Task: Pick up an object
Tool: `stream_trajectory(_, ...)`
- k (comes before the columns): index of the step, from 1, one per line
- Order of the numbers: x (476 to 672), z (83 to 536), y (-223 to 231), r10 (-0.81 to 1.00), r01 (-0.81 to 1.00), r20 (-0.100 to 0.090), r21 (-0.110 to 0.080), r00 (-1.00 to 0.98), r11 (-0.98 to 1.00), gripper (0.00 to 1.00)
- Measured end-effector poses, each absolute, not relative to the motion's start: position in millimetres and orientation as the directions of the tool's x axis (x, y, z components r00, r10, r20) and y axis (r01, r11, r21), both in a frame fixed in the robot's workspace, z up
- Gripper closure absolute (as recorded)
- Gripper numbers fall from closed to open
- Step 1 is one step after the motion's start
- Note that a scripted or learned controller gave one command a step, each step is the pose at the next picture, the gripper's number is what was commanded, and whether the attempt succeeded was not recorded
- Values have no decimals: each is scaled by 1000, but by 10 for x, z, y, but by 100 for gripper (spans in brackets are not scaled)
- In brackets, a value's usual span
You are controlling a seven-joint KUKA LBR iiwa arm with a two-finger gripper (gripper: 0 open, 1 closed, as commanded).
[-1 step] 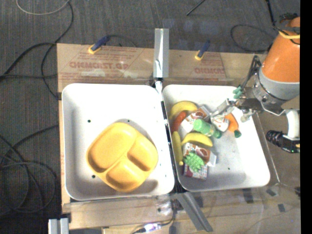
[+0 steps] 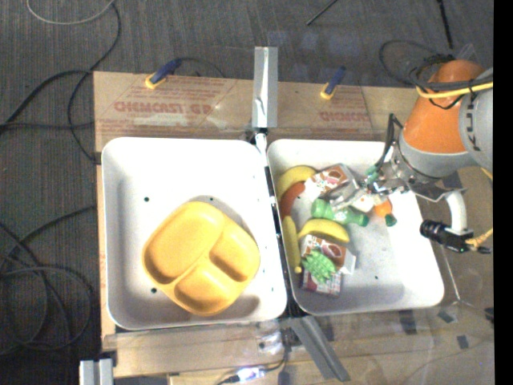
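**Arm hovering over toy pile in right bin**

While the arm (image 2: 449, 127) is reaching in from the right edge of the tabletop (image 2: 200, 103), its jaws (image 2: 370, 189) are sitting low over the toy clutter in the right bin (image 2: 401, 287). Cannot tell how the jaws are standing, or whether anything is caught in them; wrist and toys are blocking the view. Toy pile is lying in the bin's left half: a banana (image 2: 293, 177) near the far-left corner, another banana (image 2: 324, 230) mid-bin, a green toy (image 2: 327, 210) between them, a printed packet (image 2: 324, 266) toward the near edge, and an orange piece (image 2: 383, 208) just beside the jaws. A yellow divided tray (image 2: 201, 256) is resting in the left bin (image 2: 128, 183), tilted toward its near-right corner.
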State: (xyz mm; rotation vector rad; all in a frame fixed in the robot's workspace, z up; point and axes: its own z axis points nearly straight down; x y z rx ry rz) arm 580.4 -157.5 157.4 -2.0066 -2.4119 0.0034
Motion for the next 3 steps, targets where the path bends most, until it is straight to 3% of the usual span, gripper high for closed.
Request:
stream_trajectory(1,5556,984,-1380,938,937,-29,30,-346,347,0)
stream_trajectory(2,5545,1041,-1354,937,937,-19,23,-349,350,100)
stream_trajectory(3,6116,2158,-739,991,991,-2,-4,-132,132,100)
